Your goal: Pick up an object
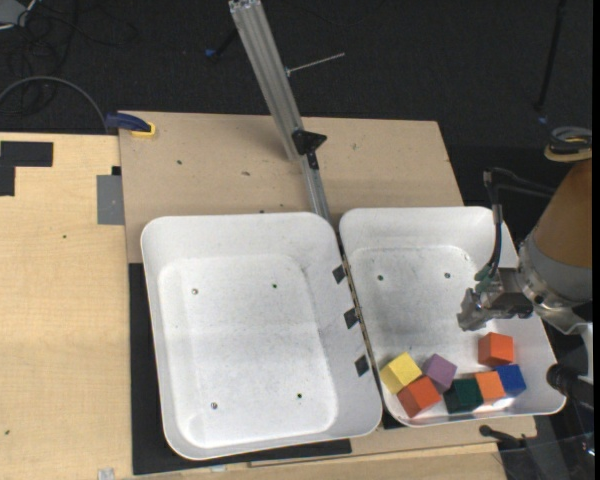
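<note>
Several coloured blocks lie in the near corner of the right bin: a yellow block, a purple block, a red block, a green block, an orange block and a blue block. A second orange-red block sits a little apart, closer to the right wall. My gripper hangs low over the right side of this bin, just up and left of the orange-red block. I see no block in it.
The left bin stands beside the right one, with black clips along the shared rim. A slanted aluminium bar rises behind the bins. The arm's orange band is at the right edge.
</note>
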Controlling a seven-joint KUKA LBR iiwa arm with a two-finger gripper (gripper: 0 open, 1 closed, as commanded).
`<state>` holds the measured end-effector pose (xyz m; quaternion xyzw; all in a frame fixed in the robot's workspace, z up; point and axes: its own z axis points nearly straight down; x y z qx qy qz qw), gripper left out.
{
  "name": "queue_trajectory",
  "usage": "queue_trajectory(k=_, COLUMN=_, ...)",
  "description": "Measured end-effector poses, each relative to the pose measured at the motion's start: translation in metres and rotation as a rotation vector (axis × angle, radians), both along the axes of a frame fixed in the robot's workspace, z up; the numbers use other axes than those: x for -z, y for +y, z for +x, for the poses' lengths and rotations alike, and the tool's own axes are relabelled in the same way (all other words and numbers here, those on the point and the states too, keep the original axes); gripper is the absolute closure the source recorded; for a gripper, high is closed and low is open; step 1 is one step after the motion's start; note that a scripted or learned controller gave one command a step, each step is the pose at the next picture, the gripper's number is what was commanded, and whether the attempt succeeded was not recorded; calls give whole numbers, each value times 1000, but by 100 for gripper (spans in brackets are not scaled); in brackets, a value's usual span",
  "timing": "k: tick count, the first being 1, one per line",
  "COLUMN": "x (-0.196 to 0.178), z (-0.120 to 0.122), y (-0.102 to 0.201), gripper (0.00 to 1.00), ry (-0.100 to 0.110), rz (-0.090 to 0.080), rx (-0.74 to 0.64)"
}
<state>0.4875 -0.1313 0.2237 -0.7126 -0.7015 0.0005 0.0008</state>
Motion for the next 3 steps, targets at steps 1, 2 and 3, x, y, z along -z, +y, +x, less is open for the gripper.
queue_trajectory(k=1, x=-13, z=33, y=-11, gripper=100, ry=-2, rz=-1, rx=-23)
queue_trajectory(k=2, x=-133, z=44, y=56, gripper=100, ry=-8, rz=0, rx=-21)
queue_trajectory(k=3, x=-152, z=87, y=65, gripper=100, ry=-4, rz=-2, rx=-17)
